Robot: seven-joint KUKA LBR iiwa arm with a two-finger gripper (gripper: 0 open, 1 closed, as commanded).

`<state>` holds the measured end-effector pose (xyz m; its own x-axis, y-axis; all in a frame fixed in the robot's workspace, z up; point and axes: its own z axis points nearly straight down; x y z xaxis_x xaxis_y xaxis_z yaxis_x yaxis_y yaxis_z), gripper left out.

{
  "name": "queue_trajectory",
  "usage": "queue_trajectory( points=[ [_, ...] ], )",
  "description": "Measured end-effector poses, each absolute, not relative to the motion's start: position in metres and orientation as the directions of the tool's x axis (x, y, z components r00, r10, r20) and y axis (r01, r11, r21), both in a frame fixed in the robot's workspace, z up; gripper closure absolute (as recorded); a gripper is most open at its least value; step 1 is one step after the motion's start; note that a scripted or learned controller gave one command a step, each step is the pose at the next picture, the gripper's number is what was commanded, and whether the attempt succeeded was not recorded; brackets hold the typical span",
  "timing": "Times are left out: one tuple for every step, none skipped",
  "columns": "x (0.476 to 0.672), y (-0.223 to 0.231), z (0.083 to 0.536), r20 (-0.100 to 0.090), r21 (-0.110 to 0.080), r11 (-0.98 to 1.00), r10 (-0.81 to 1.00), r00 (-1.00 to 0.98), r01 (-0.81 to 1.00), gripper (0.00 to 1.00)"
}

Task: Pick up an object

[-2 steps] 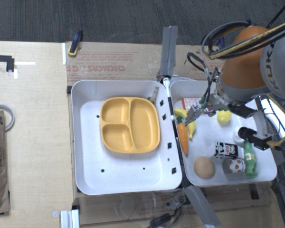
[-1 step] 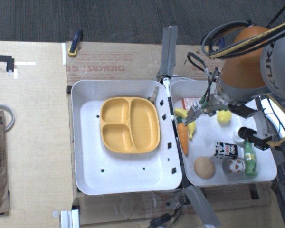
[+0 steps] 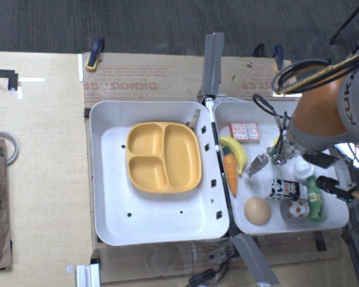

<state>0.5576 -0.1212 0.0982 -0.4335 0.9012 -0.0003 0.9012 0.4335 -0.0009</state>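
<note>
The end effector (image 3: 258, 164) hangs over the middle of the right bin (image 3: 341, 220), reaching in from the arm (image 3: 320, 115) at the right; whether its fingers are apart or together I cannot tell, and nothing shows between them.

Just to its left lie a banana (image 3: 236, 152) and, touching the banana's lower side, an orange carrot (image 3: 230, 173), both close against the bin's left wall. Above and slightly left of the end effector, near the bin's far wall, sits a small flat printed box (image 3: 246, 132). Below it, towards the near wall, rests a round tan ball-like object (image 3: 257, 210). To its lower right stand a black-and-white carton (image 3: 285, 189), a small can with a printed label (image 3: 295, 209) and a green bottle (image 3: 315, 199), close together; a white object (image 3: 301, 171) lies just above them, partly under the arm.

Well to the left of the end effector, the left bin (image 3: 107, 220) holds one yellow divided plate (image 3: 164, 158) with three compartments, lying flat in the bin's far half.

Both bins sit side by side on the desk (image 3: 42, 160).
</note>
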Motion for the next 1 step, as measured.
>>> queue_trajectory(
  points=[
    [0.5568, -0.0651, 0.1914, -0.001, 0.000, 0.446, 0.895, -0.446, 0.895, 0.00]
  ],
)
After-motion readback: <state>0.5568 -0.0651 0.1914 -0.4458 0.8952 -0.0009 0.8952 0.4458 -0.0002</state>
